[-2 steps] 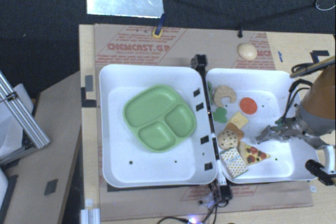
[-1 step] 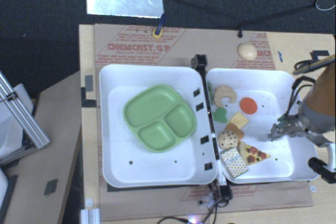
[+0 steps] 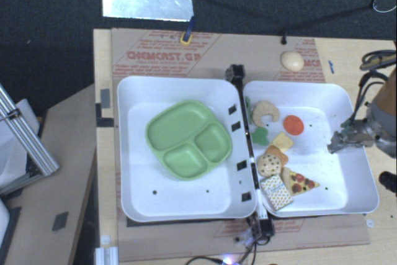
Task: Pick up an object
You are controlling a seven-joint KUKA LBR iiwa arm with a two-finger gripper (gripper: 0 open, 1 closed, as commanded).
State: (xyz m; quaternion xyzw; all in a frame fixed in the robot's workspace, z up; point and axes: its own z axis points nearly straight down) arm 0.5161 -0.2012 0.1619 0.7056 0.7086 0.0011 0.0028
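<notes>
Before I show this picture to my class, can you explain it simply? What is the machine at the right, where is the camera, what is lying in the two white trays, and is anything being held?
The camera sits above a bench and looks down at a slant. The machine at the right is a robot arm; its gripper, a two-finger claw, hangs over the right bin's right side. I see nothing between its fingers, and the picture is too blurred to tell whether they are open. The left bin holds a green divided plate. The right bin holds toy foods near its left side: a croissant, an orange-red disc, a cookie, a pizza slice and a patterned packet. A pale round object lies outside the bins.
</notes>
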